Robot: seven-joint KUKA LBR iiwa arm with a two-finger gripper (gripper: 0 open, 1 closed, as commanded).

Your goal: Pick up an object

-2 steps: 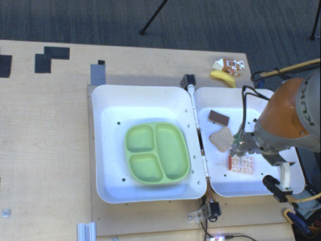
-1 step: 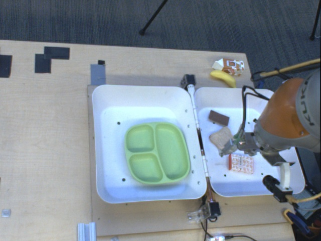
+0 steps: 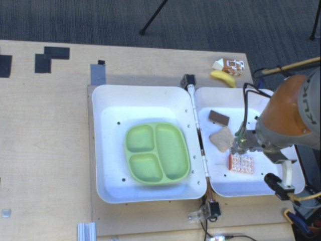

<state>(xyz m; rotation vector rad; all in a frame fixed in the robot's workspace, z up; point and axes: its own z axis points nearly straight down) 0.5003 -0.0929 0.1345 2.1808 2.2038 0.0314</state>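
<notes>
In the right bin lie a dark brown block, a tan lumpy piece and a red-and-white patterned packet. My gripper hangs low over the bin, between the tan piece and the packet, just above the packet's upper edge. The orange band and grey wrist cover it from the right. Nothing shows between its fingers.
The left bin holds a green divided plate. A banana and a small carton lie on the bench behind the right bin. Cables run along the right edge and front of the bench.
</notes>
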